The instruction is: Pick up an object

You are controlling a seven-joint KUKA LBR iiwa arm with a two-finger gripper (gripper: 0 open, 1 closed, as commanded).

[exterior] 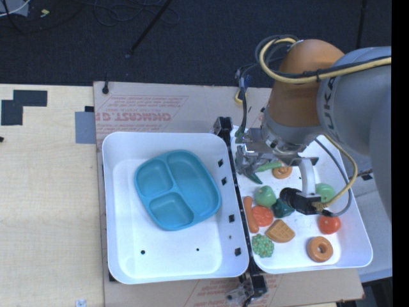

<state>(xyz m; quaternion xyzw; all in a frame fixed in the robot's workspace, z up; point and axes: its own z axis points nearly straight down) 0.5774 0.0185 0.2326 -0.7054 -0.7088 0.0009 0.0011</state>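
Note:
My gripper [250, 162] hangs low over the far left corner of the right bin [358, 248], close to the wall between the bins. A thin green toy pod [263, 167] lies right at the gripper's tip; the wrist hides whether it is gripped. An orange ring [281, 171] sits just to its right. Nearer the front lie a green ball [265, 195], an orange-red toy vegetable [259, 217], a dark teal piece [281, 208], a broccoli floret [262, 245], a waffle wedge [281, 231], a donut [319, 249], a red tomato [330, 223] and a green fruit [324, 191].
The left bin [121, 248] holds a blue divided plate [177, 188]. The grey arm with its orange band [307, 75] reaches in from the right and covers the far right part of the right bin. Black clips [223, 126] join the bins along the middle wall.

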